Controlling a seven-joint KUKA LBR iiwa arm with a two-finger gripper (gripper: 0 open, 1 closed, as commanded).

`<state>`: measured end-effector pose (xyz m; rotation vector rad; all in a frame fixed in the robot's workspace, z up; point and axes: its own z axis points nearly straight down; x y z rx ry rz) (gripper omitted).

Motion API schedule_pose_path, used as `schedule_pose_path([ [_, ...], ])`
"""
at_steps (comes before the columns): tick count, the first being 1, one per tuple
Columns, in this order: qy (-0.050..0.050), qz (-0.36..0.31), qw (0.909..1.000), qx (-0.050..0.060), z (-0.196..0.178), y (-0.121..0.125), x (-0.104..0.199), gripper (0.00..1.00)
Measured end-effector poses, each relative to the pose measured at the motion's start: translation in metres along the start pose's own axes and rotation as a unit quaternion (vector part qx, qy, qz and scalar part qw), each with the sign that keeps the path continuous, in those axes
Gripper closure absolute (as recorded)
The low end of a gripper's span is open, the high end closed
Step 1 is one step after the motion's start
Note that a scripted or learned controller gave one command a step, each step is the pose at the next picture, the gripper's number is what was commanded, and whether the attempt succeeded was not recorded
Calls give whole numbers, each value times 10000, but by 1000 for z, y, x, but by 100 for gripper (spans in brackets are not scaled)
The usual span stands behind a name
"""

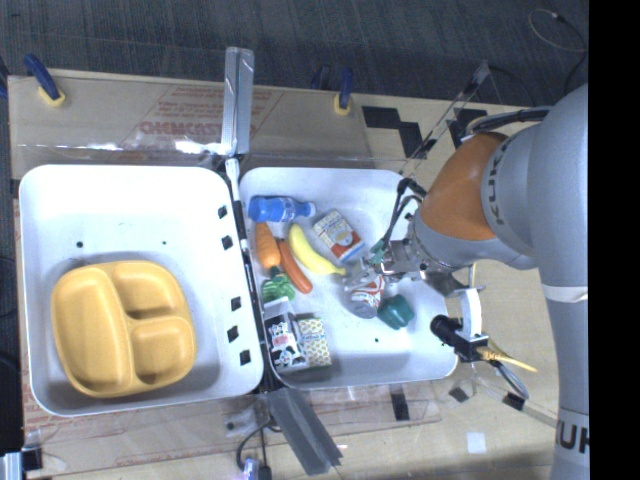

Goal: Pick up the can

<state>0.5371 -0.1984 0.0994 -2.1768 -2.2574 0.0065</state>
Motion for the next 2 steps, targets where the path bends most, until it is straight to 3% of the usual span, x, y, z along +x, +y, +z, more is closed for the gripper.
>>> schedule_pose_path([
  [1, 2, -243, 9997, -12, -43, -13, -10, 100],
  [2, 7, -1438, 9896, 0, -81, -22, 46, 100],
])
